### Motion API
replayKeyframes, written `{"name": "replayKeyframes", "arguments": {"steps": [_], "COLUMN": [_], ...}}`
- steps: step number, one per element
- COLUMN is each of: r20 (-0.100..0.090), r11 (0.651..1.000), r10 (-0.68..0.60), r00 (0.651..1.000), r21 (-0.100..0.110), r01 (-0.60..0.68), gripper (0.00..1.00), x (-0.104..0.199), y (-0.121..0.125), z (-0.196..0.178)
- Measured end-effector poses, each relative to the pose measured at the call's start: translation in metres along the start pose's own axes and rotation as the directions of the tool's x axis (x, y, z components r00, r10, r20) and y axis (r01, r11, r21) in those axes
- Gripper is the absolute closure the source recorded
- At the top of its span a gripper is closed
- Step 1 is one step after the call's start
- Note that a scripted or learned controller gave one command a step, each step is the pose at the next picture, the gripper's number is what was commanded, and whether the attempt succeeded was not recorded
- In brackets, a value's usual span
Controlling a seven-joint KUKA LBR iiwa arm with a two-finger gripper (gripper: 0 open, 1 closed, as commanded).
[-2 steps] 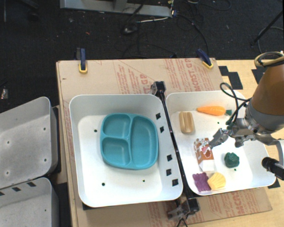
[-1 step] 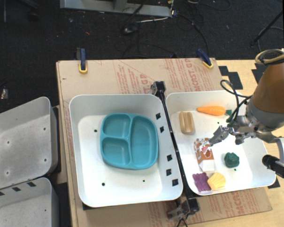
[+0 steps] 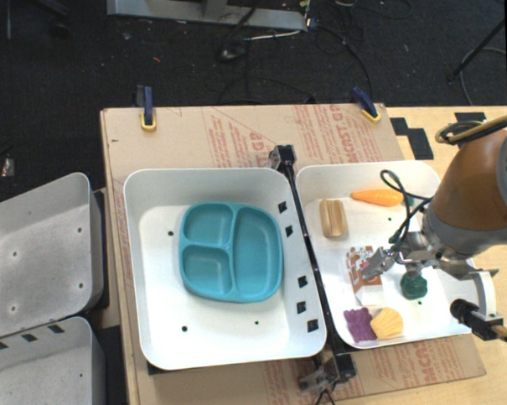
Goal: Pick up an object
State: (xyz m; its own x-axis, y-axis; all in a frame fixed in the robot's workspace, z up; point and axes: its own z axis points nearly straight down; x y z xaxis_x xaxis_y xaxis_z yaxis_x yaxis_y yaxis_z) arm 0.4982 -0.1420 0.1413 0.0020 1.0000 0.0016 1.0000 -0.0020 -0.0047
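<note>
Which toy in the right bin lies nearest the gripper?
The brown-and-white toy, right beside the gripper; the carrot and purple toy lie farther off.

Bins (image 3: 155, 244): 2, side by side
Blue plate (image 3: 231, 250): 1, w/ 3 compartments, in left bin
Carrot (image 3: 377, 198): 1
Bread loaf (image 3: 333, 218): 1
Brown-white item (image 3: 363, 266): 1
Green item (image 3: 414, 286): 1
Purple item (image 3: 358, 324): 1
Yellow shell (image 3: 387, 322): 1
Right bin total: 6 pcs
Clamps (image 3: 147, 107): 2 at far edge

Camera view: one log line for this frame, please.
arm over right bin | tool low at brown block | grasp unconfirmed | carrot, bread, broccoli loose | tray in left bin
</note>
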Motion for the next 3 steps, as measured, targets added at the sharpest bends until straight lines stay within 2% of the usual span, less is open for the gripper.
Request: {"name": "replayKeyframes", "arguments": {"steps": [1,2,3], "r20": [-0.001,0.001,0.002], "r11": [1.000,1.000,1.000], "r10": [-0.004,0.000,-0.004], "r00": [1.000,1.000,1.000], "r21": [-0.014,-0.007,-0.006], "r01": [0.004,0.000,0.004], "gripper": [0.00,1.00,1.00], "x": [0.002,0.001,0.000], "y": [0.005,0.001,0.008], "z": [0.046,0.038,-0.005]}}
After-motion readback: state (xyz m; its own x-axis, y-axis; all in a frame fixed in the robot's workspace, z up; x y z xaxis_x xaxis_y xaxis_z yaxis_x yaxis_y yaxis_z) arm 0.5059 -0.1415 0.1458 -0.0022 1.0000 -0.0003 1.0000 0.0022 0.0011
